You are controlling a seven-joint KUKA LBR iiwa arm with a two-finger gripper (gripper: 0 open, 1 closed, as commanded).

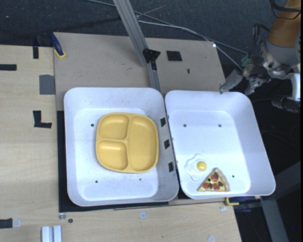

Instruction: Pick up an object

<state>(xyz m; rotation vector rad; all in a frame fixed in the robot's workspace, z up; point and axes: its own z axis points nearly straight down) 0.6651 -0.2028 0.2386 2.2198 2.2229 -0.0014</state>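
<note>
Pizza slice (214, 181) beside fried egg (197, 166)

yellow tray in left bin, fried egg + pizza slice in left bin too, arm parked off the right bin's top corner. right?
One thing is off: the egg and pizza slice lie in the right bin, near its front edge, not the left one. The camera view shows it. The rest stands: the yellow tray is in the left bin, and the gripper sits off the right bin's top right corner.
</note>
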